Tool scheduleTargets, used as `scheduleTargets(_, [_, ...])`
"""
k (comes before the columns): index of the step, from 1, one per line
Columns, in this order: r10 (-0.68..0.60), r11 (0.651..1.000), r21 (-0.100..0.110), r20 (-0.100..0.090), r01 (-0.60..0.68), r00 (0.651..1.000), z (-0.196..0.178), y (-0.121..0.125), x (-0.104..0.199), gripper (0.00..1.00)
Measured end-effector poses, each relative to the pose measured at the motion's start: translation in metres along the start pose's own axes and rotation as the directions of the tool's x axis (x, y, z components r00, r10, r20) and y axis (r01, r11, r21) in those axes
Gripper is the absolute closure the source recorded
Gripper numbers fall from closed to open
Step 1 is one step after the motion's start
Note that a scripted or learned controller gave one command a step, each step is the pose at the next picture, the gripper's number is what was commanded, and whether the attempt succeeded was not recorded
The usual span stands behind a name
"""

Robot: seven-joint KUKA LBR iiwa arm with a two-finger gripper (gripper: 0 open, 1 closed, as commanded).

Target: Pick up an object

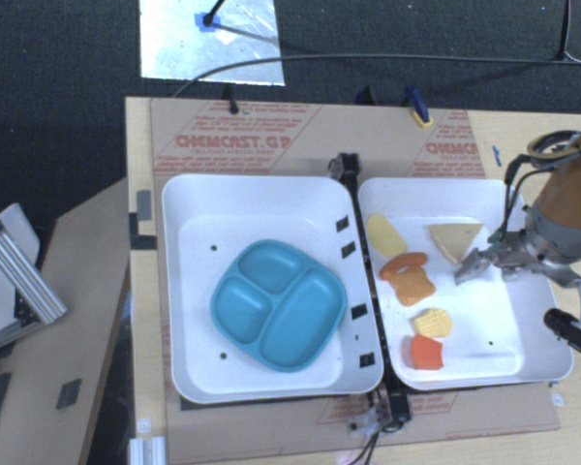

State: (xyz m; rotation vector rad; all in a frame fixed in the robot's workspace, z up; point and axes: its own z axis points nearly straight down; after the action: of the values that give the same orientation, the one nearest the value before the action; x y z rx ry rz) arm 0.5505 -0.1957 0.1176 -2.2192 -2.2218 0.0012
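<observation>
Gripper (468,266) low over the right bin (533,361), beside the tan wedge (455,238)

The fingers look spread apart with nothing between them, tips just below the tan wedge, which lies near the bin's back wall. To its left the yellow piece (385,232), orange toast (408,277), ridged chip (432,323) and red-orange block (426,353) run down that side. The blue tray (278,303) sits in the left bin. Closing here could miss, or nudge the flat wedge away instead of catching it

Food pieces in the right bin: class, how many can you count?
5. A yellow piece at the upper left, a tan wedge by the gripper, an orange piece mid-left, a ridged yellow chip below it, a red piece lowest. The arm may hide more.
</observation>
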Motion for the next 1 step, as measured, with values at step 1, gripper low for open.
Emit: scheduleTargets(1, [0.000, 1.000, -0.005, 0.002, 0.000, 1.000, -0.0133, 0.0016, -0.0006, 1.00])
